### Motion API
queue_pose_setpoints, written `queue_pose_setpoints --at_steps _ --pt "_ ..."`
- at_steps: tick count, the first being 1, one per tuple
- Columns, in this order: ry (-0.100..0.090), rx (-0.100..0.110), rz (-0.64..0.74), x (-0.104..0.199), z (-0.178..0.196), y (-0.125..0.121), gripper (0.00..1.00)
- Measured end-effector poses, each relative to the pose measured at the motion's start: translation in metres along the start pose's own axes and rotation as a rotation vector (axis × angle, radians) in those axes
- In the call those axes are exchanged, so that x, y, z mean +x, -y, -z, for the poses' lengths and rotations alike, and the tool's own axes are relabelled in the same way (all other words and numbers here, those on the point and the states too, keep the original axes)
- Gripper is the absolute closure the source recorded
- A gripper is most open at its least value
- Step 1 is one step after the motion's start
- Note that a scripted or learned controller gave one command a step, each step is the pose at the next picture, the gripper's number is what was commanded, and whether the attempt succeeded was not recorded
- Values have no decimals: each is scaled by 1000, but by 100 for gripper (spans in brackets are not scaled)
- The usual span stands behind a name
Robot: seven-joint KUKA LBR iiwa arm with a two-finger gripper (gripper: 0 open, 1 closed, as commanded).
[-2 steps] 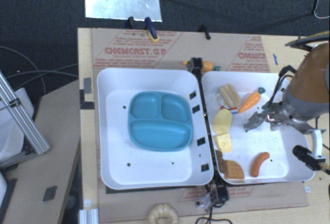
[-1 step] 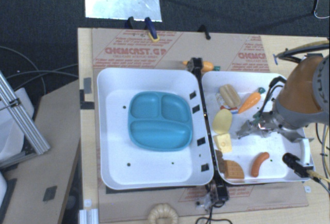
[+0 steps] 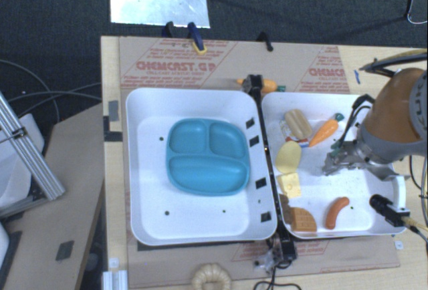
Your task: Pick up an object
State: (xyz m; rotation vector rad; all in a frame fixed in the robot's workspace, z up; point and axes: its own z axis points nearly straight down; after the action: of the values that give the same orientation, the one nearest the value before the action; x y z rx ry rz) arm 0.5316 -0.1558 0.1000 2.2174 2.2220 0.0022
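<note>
Dark carpet surrounds the desk (image 3: pixel 167 58), where toy foods sit gathered in the right bin (image 3: pixel 384 225) for picking. Its claw (image 3: pixel 336 163) hangs low among them, near the carrot (image 3: pixel 324 131); whether it grips anything cannot be told.

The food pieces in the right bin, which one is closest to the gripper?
The carrot, the orange tapered piece lying just left of the gripper; the sausage and waffle lie farther off.

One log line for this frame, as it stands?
arm: over right bin | claw: low, near carrot | grasp: unclear | left bin: blue plate
</note>
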Motion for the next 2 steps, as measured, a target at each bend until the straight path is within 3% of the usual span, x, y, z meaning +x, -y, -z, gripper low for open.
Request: queue_pose_setpoints --at_steps 2 --pt "1 -3 1 -7 106 5 100"
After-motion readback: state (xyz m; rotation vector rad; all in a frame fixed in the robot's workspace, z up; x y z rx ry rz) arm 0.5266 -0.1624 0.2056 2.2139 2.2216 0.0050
